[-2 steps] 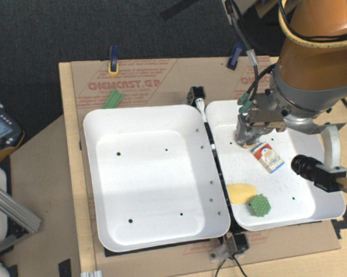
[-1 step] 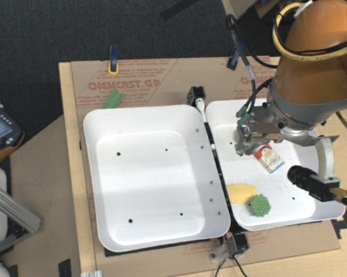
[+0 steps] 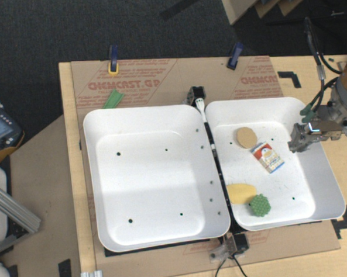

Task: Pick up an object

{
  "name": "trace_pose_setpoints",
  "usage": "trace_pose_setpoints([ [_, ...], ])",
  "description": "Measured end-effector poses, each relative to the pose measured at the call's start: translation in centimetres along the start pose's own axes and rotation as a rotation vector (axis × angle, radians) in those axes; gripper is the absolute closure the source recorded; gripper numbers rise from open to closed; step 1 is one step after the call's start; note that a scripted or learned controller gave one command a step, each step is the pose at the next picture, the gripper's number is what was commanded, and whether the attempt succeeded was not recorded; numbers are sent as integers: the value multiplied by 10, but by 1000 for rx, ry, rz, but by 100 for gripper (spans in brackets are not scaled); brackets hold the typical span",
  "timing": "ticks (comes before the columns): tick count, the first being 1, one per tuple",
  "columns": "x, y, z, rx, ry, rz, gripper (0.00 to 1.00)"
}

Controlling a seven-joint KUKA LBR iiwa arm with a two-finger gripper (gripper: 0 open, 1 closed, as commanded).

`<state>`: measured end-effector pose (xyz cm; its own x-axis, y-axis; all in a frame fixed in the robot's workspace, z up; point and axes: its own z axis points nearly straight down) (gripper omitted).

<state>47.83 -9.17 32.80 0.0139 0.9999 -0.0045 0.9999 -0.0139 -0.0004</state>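
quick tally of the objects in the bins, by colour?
Tan: 1, the round tan piece
Red and white: 1, the small box
Yellow: 1, the yellow piece
Green: 1, the bumpy green ball
Total: 4, all in the right bin

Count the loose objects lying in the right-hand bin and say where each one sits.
4: a tan disc towards the back, a small red-and-white box beside it, a yellow piece and a green ball touching at the front.

Grey metal end effector (image 3: 300,138), black cables
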Motion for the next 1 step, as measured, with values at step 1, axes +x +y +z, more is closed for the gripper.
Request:
trace_pose_setpoints([
  [1,29,2,-91,-14,4,-18,100],
])
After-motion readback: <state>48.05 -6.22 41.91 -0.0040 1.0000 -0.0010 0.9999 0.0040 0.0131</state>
